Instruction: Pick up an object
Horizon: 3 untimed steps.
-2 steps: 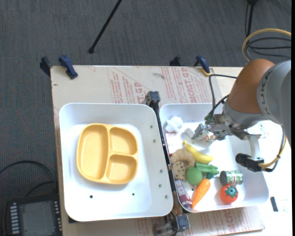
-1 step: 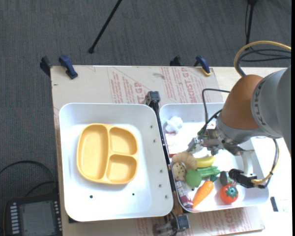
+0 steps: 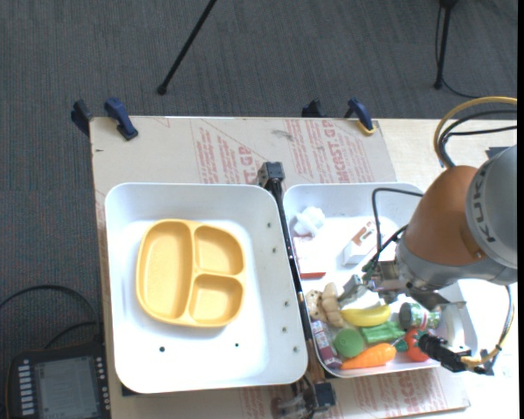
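Grey arm [image 3: 458,230] bends low — wrist over banana [image 3: 367,314].

Yellow divided plate [image 3: 192,271] in left bin [image 3: 127,234]

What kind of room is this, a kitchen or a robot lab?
Most likely a robot lab. A grey and orange robot arm reaches over two white bins clamped to a board, toy food fills one, and tripod legs stand on the carpet.
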### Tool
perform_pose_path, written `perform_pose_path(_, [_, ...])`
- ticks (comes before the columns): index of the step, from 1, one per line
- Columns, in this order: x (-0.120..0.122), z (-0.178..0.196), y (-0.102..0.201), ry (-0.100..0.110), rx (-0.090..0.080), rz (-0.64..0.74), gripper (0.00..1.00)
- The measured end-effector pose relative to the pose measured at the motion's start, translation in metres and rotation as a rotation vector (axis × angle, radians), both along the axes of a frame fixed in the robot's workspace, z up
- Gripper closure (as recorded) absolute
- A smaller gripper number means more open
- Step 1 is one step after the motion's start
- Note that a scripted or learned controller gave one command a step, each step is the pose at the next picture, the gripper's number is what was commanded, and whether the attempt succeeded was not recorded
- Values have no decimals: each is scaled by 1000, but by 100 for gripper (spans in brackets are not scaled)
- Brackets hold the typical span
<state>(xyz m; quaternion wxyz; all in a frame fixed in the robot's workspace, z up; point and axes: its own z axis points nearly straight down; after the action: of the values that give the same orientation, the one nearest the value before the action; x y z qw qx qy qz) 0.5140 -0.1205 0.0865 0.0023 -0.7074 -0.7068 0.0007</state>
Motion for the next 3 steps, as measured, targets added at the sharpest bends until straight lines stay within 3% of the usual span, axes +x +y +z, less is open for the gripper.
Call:
perform_pose_path(1, [-39, 0, 35, -1, 0, -1, 0])
perform_pose_path(2, [-38, 9, 35, -1, 1, -4, 100])
perform_pose_path(3, [-37, 10, 28, -8, -13, -10, 0])
